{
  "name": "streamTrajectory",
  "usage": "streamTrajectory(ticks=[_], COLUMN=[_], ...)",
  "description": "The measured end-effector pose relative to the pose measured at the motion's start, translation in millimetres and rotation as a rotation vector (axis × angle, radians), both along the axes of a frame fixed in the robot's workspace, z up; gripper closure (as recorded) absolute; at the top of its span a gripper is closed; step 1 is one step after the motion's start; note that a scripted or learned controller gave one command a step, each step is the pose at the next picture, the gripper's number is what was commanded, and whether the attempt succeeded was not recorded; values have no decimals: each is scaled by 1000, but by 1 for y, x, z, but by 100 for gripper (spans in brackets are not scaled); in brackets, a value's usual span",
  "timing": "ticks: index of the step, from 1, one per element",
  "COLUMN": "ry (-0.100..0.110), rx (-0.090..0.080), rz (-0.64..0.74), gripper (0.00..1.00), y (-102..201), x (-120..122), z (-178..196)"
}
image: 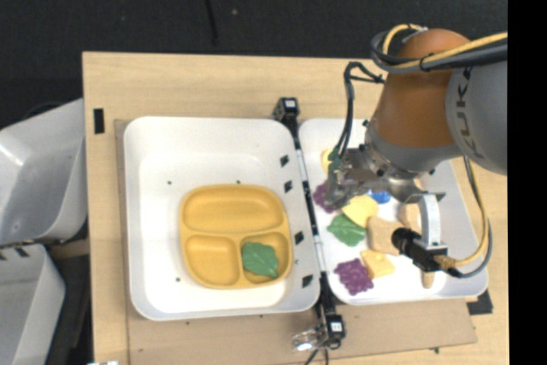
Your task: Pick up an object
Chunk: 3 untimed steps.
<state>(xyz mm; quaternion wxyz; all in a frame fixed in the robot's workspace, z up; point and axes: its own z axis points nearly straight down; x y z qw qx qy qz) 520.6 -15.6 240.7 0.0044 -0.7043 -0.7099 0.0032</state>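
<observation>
My gripper (342,181) reaches down into the right bin (402,293) near its left wall, over a purple piece (325,198) and beside a yellow piece (360,208). The arm's orange band and grey wrist cover much of the bin's back. A green leafy piece (345,229) lies just below the gripper. A purple grape cluster (354,275) sits near the bin's front. Tan pieces (379,233) and a yellow wedge (379,263) lie to the right of it.
The left bin (154,184) holds a yellow divided tray (231,218) with a green leafy piece (259,260) in its lower right compartment. A small blue piece (381,197) peeks out beside the wrist. Black clips line the divider between the bins.
</observation>
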Motion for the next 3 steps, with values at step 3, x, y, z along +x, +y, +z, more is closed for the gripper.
streamTrajectory(ticks=[3], ry=[-31], rx=[-1], rz=[-6], gripper=[100], y=[7], x=[-31], z=[179])
